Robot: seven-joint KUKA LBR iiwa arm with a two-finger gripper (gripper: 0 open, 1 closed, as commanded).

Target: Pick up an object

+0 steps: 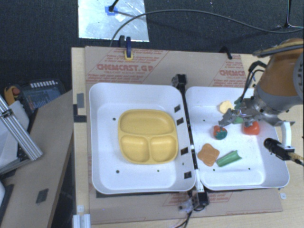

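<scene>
The robot's hand point(230, 118) hangs low over the right-hand white bin point(270, 175), reaching in from the right edge of the view. It is a small grey metal part at the end of a grey wrist, with an orange band on the arm point(280, 77) above it. Whether its fingers are spread or pressed together cannot be told from this angle, and nothing can be seen between them.

Just below and left of the hand lies a small round toy point(220, 132), red on top and teal beneath, close to the fingertips; whether they touch cannot be told. Just to the right of the hand, partly under the wrist, sits a red toy point(251, 127) with a green top. Above and left of the hand a pale yellow piece point(225, 107) rests near the bin's far side. Nearer the camera, an orange, roughly square piece point(208, 154) lies beside a green pod-shaped toy point(228, 158), the two nearly touching.

The left-hand white bin point(102, 127) sits alongside, joined at a black centre strip. It holds a yellow divided tray point(147, 136) with one wide compartment at the back and two smaller ones in front.

Both bins rest on a brown cardboard sheet point(156, 63) printed with red lettering, laid on the table point(45, 160). Beyond it, on dark carpet, lies a shiny metal plate point(95, 13)
</scene>
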